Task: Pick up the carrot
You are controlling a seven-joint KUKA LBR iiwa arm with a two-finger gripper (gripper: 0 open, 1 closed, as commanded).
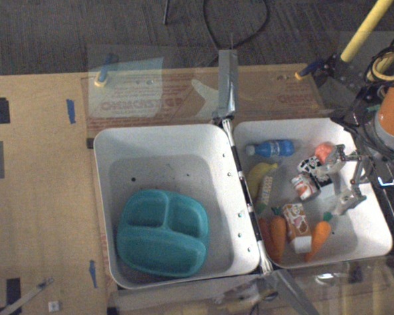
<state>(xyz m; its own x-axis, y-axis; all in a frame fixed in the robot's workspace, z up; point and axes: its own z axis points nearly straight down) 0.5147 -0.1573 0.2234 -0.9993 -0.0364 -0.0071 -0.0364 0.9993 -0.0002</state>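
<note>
Lying near the right bin's (382, 242) front edge, the carrot (320, 238) points toward the front, a second orange carrot (278, 237) by the front-left corner. My jaws (349, 189) hang open and empty above the right side. The blue bottle (274, 148) rests at the far edge.

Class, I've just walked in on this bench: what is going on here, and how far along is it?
A robot arm reaches in from the right over the right bin, which holds a jumble of small items. Its gripper hangs above the bin's right half. The carrot it is meant to pick up lies on the bin floor near the front, below the gripper, not yet lifted. A blue bottle lies at the back of that bin. The left bin holds a teal divided plate.
</note>
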